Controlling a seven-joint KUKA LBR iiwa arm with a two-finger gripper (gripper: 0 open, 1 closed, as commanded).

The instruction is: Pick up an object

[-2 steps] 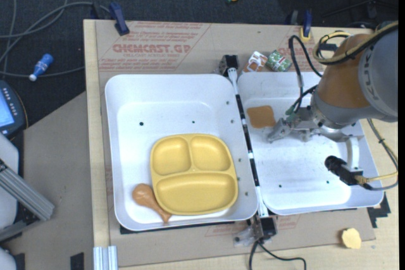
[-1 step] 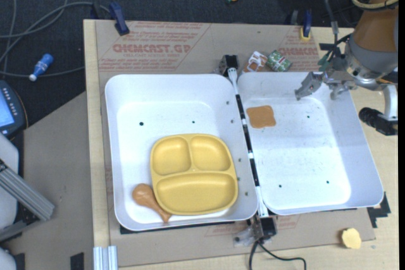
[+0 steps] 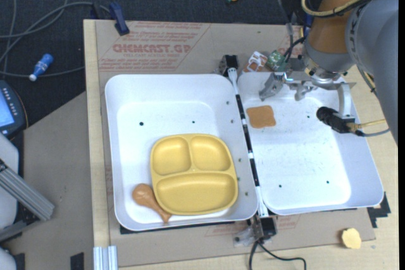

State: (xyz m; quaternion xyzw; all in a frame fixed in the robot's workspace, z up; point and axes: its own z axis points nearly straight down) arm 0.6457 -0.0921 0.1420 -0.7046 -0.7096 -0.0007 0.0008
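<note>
Gripper sits over the far end of the right bin, fingers spread apart with nothing between them; one finger points toward the divider, the other back toward the wrist. Arm reaches in from the right, orange band just above the wrist.

Candidate objects: a flat brown square piece, cracker- or toast-like, lies on the right bin floor close to the divider and just nearer the camera than the gripper. It is apart from the fingers, not touching. In the left bin a yellow divided plate lies flat, with a tan drumstick-shaped toy touching its near-left edge.

Step judged: approach, before any grasp. The brown piece is the nearest target, so I take it as the likely one.

Next move calls for: shift the gripper a little toward the camera and toward the divider until the fingers straddle the piece, then descend to the bin floor and close. The piece is thin and lies flat, so the fingertips would have to reach nearly to the floor to catch its edges. Risk, as I judge it: fingers sliding over the top, or pushing the piece against the bin wall.
</note>
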